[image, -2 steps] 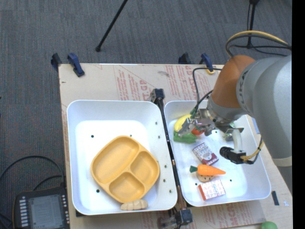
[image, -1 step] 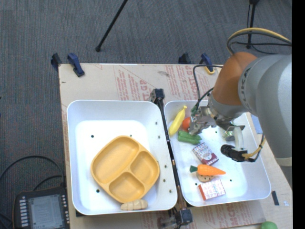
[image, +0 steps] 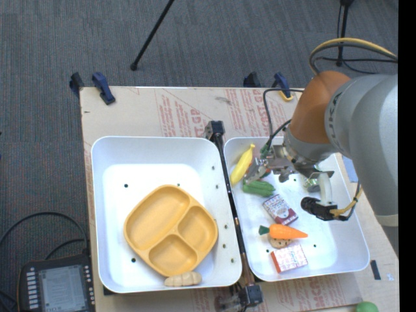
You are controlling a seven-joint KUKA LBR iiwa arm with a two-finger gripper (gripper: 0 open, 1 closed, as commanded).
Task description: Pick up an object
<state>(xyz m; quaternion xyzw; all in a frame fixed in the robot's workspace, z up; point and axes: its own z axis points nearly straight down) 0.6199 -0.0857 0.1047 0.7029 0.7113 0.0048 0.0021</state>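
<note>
My gripper (image: 266,165) hangs low over the upper left part of the right bin (image: 356,244), between a yellow banana (image: 242,162) on its left and a green vegetable (image: 259,188) just below it. I cannot make out anything held in it. Further down the same bin lie a red-and-white carton (image: 279,208), an orange carrot (image: 286,232) and an orange box (image: 288,259).
The left bin (image: 99,174) holds a yellow divided plate (image: 170,229) and a tan bread-like piece (image: 182,279) at its front edge. Blue clamps (image: 102,86) grip the board's back edge. A teach pendant (image: 55,285) lies on the floor at the bottom left.
</note>
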